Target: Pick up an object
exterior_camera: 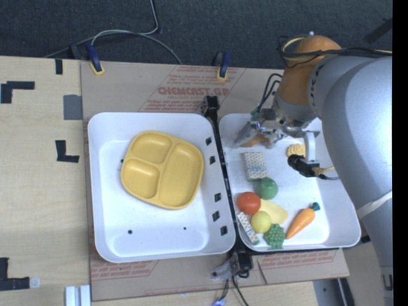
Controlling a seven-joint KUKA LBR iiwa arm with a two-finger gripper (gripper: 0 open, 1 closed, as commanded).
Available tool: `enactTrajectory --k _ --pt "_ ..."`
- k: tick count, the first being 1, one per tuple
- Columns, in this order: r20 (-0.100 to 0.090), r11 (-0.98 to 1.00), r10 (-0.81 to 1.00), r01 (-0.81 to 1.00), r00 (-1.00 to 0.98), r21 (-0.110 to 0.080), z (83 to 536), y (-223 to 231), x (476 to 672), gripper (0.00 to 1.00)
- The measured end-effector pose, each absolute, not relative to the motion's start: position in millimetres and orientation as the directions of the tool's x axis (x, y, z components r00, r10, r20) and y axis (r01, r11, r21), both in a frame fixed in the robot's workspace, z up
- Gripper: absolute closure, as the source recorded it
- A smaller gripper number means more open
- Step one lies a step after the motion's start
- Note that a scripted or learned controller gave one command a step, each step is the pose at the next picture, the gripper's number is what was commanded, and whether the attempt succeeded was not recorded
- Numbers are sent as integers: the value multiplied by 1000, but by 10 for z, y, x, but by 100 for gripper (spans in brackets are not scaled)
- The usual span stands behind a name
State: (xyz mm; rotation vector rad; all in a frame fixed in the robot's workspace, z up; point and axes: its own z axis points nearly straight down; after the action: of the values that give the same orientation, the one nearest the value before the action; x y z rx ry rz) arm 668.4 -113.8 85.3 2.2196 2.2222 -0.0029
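Observation:
My gripper (254,138) hangs low over the far left part of the right bin (331,231), its fingers spread apart with nothing between them. Just below it lies a small patterned box (255,165). Further toward the front sit a green ball (267,187), a red tomato (249,203), a yellow lemon (261,222), a yellow wedge (275,210), a carrot (300,222), a broccoli floret (275,236) and a wrapped bar (247,227). A corn piece (295,150) lies to the gripper's right.
The left bin (108,228) holds a yellow divided plate (162,168). A black divider (218,171) with clips runs between the bins. The grey arm (357,120) covers the right bin's far right corner. Cables lie behind the bench.

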Motion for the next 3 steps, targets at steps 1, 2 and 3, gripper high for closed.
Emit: enactTrajectory --k 1,2,3 --pt "-3 1 1000 1000 -1 0 852 -1048 6684 0" --pt "-3 1 1000 1000 -1 0 850 -973 6684 0" --pt "-2 2 1000 1000 -2 0 852 -1049 6685 0"
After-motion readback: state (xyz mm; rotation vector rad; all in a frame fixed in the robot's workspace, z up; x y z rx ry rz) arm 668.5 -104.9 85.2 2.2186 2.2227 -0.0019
